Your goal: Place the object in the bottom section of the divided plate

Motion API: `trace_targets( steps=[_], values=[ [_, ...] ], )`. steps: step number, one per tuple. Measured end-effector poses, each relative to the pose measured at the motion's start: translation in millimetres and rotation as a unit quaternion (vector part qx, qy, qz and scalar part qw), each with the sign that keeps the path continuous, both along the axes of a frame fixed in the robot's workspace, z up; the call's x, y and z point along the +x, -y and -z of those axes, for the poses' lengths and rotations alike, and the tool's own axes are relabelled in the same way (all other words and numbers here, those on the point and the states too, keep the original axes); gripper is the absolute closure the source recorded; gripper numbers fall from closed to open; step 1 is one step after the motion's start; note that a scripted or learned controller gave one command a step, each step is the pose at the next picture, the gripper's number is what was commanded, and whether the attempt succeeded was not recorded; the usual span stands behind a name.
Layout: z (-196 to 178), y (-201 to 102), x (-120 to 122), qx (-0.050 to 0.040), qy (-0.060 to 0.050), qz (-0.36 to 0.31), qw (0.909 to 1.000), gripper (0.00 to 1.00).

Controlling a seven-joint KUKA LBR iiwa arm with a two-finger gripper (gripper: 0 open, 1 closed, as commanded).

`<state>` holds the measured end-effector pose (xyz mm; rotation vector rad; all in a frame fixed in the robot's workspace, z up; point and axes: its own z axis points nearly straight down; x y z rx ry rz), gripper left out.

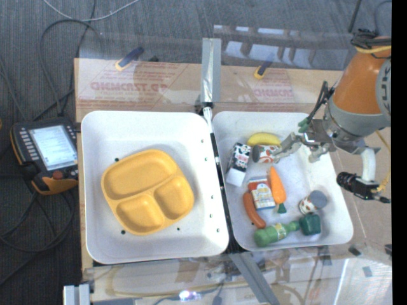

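1. Here, the yellow divided plate lies in the left bin, all three sections bare.
2. The toy items lie right of the plate in the right bin: a banana, carrot, small carton, hot dog and green bottle.
3. The arm leans in from the right, its gripper low beside the banana; I cannot tell whether it is open or closed.
4. Faint reddish print behind the plate on the bench board is unreadable.
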<state>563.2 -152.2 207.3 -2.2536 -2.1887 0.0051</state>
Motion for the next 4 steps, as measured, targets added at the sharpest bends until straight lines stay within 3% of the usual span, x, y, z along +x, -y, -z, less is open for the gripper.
trace_targets(
  steps=[1, 2, 3, 4],
  values=[
    [116.5, -27.5, -42.1, 0.0011, 0.004, -0.002, 1.0, 0.0],
    [107.6, -27.5, -41.8, 0.0006, 0.004, -0.002, 1.0, 1.0],
    [24.8, -102.2, -31.9, 0.0019, -0.001, -0.114, 0.9935, 1.0],
    [25.0, -167.8, -3.1, 0.0012, -0.001, -0.152, 0.9884, 1.0]
  ],
)
